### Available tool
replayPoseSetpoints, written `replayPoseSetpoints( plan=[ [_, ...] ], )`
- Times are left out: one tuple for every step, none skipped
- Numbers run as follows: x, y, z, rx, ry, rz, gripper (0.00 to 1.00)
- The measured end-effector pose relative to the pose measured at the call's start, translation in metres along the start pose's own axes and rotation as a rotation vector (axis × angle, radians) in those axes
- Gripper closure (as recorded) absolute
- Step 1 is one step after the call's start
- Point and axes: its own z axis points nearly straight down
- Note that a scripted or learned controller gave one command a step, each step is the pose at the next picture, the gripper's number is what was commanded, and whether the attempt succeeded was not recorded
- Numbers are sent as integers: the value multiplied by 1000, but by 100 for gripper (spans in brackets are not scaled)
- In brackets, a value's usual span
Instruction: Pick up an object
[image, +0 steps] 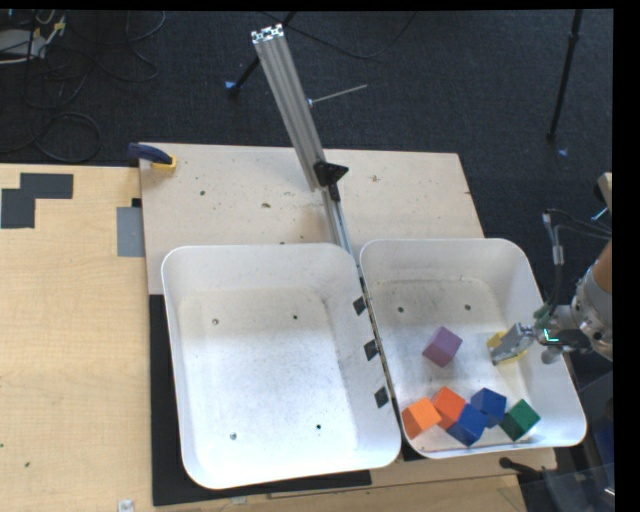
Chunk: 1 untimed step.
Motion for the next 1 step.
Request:
replayPoseSetpoints(
  plan=[
    [10, 1, 59, 6, 2, 0, 0]
  ],
)
